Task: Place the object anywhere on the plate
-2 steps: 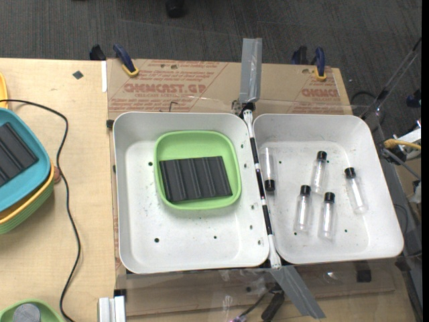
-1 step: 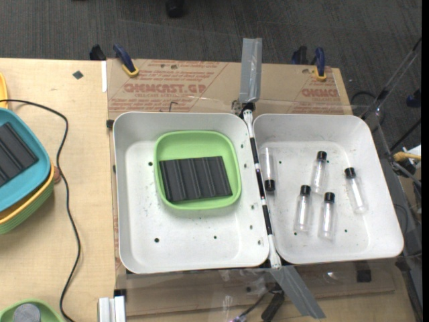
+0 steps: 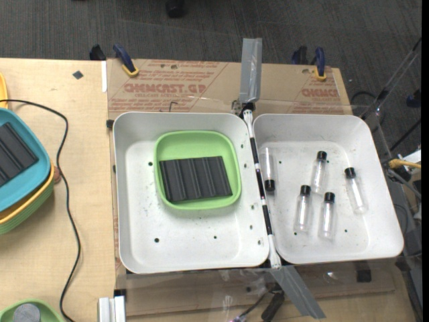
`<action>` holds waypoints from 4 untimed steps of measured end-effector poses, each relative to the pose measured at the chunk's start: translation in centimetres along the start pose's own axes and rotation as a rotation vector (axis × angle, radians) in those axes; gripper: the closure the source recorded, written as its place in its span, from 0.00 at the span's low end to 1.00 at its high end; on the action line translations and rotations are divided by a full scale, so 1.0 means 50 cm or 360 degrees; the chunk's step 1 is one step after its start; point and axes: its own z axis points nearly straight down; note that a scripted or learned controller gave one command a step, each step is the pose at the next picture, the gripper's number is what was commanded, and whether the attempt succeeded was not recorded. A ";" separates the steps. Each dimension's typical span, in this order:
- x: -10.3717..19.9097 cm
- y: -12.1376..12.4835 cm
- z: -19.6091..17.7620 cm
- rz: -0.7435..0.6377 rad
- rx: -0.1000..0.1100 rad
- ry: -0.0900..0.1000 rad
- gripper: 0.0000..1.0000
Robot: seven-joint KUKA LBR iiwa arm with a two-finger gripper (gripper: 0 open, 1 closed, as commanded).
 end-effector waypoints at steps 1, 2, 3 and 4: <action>0.000 -0.001 0.019 0.0000 0.0001 -0.0001 0.00; 0.000 0.000 0.020 -0.0001 0.0001 0.0001 0.00; 0.001 -0.001 -0.077 -0.0013 -0.0002 0.0001 0.00; 0.000 0.000 -0.020 -0.0010 0.0001 -0.0001 0.00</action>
